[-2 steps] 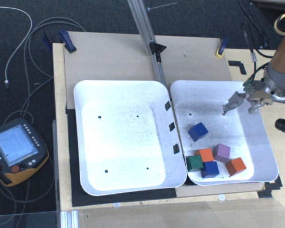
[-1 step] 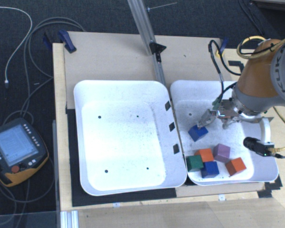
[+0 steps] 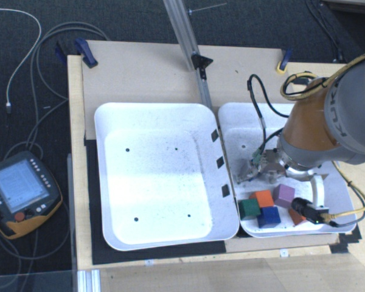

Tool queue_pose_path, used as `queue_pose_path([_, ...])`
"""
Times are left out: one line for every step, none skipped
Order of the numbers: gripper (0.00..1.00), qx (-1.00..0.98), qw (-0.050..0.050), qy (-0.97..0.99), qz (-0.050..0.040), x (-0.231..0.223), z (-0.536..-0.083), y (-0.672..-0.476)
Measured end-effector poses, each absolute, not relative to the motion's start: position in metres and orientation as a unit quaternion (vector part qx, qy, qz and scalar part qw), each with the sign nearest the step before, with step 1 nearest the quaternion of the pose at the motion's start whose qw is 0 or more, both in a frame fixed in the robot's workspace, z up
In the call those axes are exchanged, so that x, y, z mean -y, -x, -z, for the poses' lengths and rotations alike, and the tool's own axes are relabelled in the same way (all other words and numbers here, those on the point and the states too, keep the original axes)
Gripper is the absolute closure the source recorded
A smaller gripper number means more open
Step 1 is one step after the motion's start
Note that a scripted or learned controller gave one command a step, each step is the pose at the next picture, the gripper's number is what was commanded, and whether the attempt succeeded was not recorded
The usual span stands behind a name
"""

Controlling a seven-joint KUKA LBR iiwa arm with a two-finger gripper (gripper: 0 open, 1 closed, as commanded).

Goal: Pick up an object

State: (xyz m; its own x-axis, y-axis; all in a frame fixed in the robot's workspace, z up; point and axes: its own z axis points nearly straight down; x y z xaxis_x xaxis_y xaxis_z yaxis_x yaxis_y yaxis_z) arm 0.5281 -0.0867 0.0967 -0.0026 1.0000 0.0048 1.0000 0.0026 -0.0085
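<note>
From above, the grey arm with its orange band (image 3: 310,129) reaches in from the right over the right-hand shallow white bin (image 3: 237,126). Its two-finger metal gripper (image 3: 255,166) hangs low over the middle of that bin, near the wall shared with the left bin; whether it is clenched or released cannot be told.

The small blocks cluster in the near part of the right bin: an orange cube (image 3: 264,198), a green cube (image 3: 249,208) at its left, a blue cube (image 3: 269,216) close to the near rim, a lilac cube (image 3: 285,194) and a partly hidden red-orange piece (image 3: 297,218) at the right. All lie just nearer than the gripper, none visibly between its fingers.

The far part of the right bin is bare. The large left white bin (image 3: 152,175) has open floor from wall to wall.
</note>
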Motion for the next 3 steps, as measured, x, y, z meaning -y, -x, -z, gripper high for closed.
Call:
queue_pose_path([0.00, 0.708, -0.001, 0.706, 0.0010, 0.086, -0.100, -0.558])
queue_pose_path([1.00, 0.707, -0.001, 0.707, 0.0015, 0.086, -0.111, -0.558])
queue_pose_path([1.00, 0.710, -0.002, 0.704, 0.0046, 0.001, -0.205, -0.570])
